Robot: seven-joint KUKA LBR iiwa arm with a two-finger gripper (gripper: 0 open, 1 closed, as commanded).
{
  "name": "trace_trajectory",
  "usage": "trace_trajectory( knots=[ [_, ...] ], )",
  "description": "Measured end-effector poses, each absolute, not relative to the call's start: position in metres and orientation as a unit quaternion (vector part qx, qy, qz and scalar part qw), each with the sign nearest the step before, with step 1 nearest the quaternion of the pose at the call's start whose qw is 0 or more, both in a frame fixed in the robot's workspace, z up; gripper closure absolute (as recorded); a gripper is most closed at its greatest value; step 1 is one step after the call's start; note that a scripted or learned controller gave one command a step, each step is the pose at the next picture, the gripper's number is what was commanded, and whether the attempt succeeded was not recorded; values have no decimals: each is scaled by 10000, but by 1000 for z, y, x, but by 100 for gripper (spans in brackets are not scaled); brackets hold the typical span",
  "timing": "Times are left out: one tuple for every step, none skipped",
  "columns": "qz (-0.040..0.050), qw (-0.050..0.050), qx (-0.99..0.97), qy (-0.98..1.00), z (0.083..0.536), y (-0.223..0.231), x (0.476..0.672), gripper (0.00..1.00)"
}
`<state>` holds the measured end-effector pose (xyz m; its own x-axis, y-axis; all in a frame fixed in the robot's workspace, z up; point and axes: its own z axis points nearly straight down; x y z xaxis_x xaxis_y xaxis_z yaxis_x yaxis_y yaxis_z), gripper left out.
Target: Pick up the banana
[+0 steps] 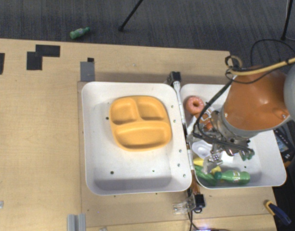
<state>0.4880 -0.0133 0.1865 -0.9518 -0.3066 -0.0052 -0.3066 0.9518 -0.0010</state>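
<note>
The banana [201, 163] shows as a small yellow piece low in the right bin [270, 174], toward the lower middle of the frame, close to that bin's left wall, and much of it is covered by other things, so I can make out little of its shape. Just below and right of it lies a green bottle [233, 177] on its side, with another yellow bit touching the bottle's left end; I cannot tell whether that bit belongs to the banana. A white cup-like object [201, 149] sits just above the banana. My gripper [219, 157] hangs directly over this cluster, its metal parts crowding the space between the white object and the bottle, and from this angle I cannot tell how far apart it stands or whether anything is caught in it. Above it, my wrist's orange band [256, 102] fills the upper part of the right bin, with black cables looping off it. A pink frosted donut [194, 104] rests at the upper left corner of that bin, well apart from the banana. In the left bin [97, 143], at the centre of the frame, lies a yellow divided plate [139, 121] with three compartments. Both bins sit on the tan bench [36, 143], and a small green object [79, 32] lies on the grey floor at the upper left.
</note>
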Motion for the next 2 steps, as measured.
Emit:
trace_trajectory(
  knots=[
    [-2, 25, -2830, 9591, 185, -34, 494, 0],
    [-3, 24, -5671, 8236, 185, -2, 500, 0]
  ],
)
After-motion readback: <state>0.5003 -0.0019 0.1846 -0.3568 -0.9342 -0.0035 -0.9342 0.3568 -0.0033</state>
